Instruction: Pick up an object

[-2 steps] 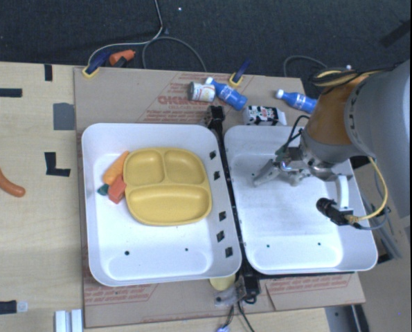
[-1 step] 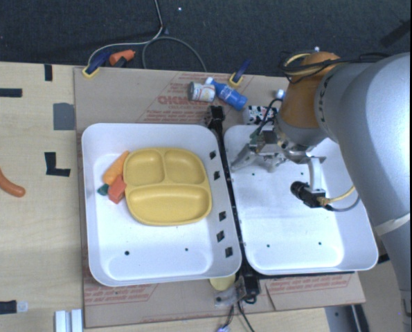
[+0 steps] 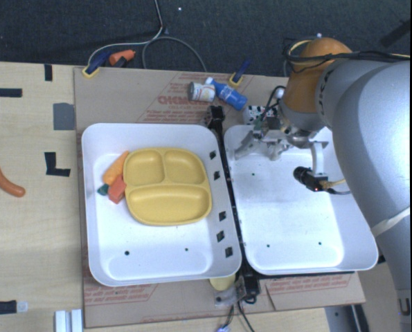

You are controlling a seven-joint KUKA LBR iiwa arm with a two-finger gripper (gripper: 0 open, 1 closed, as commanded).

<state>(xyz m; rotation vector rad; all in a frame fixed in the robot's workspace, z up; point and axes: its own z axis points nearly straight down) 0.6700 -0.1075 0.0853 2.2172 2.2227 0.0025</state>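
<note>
A yellow divided plate (image 3: 167, 185) lies in the left bin (image 3: 150, 261). Tucked against its left rim are an orange carrot-shaped toy (image 3: 113, 168) and a small red piece (image 3: 116, 192). My gripper (image 3: 257, 147) hangs low over the far left corner of the right bin (image 3: 296, 234), near the wall shared with the left bin. It looks open, and nothing shows between its fingers. The grey arm and its orange band (image 3: 309, 75) cover the right bin's far right part.
A blue and white bottle (image 3: 217, 92) lies on the cardboard behind the bins. A sausage-shaped toy (image 3: 7, 180) rests on the bench far left. Clamps (image 3: 122, 56) and a cable sit at the cardboard's back edge. Something yellow (image 3: 221, 282) peeks out below the bins' front edge.
</note>
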